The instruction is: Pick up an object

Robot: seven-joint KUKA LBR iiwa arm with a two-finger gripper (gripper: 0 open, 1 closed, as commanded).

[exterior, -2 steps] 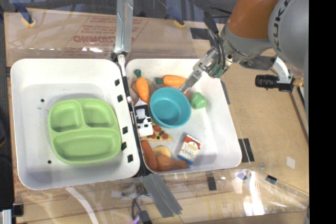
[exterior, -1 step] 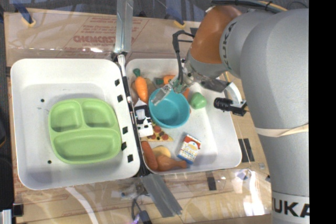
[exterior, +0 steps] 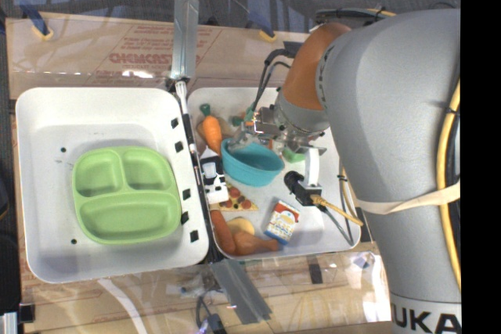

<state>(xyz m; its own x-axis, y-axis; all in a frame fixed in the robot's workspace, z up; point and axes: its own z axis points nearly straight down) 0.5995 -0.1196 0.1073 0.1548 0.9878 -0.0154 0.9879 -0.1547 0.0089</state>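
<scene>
The grey arm (exterior: pixel 391 129) enters from three o'clock, its gripper (exterior: pixel 270 133) down in the right bin (exterior: pixel 333 235) over the blue bowl's (exterior: pixel 250 164) rim. At eleven o'clock of the bowl lies a toy carrot (exterior: pixel 211 133); at five o'clock a small carton (exterior: pixel 282 221). The left bin (exterior: pixel 47 113), at nine o'clock, holds a green divided plate (exterior: pixel 125 194).

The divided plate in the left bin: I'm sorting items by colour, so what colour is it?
Light green; the divided plate shows plainly in the camera view.
</scene>
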